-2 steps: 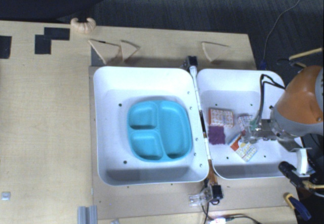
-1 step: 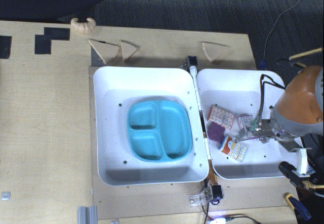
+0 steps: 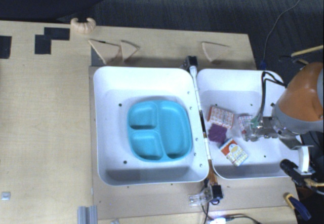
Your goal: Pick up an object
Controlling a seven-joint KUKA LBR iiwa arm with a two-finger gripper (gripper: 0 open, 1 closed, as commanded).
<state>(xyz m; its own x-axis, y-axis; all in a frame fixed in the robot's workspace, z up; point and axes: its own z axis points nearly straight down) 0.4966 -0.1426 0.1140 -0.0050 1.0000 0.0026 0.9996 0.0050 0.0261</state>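
Down in the right bin (image 3: 253,86) sits my gripper (image 3: 251,131), low over a clear plastic-wrapped item (image 3: 243,122), though I cannot tell how it is set or whether it has hold of anything. Beside it to the left I count three more objects in this bin: a pink patterned packet (image 3: 220,115), a purple block (image 3: 218,132) and an orange-and-white card (image 3: 234,152). One blue divided tray (image 3: 159,129) lies in the left bin (image 3: 109,116).

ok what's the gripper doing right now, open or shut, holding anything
gripper: low in the right bin, by the clear packet; open or shut cannot be told, nor any hold.
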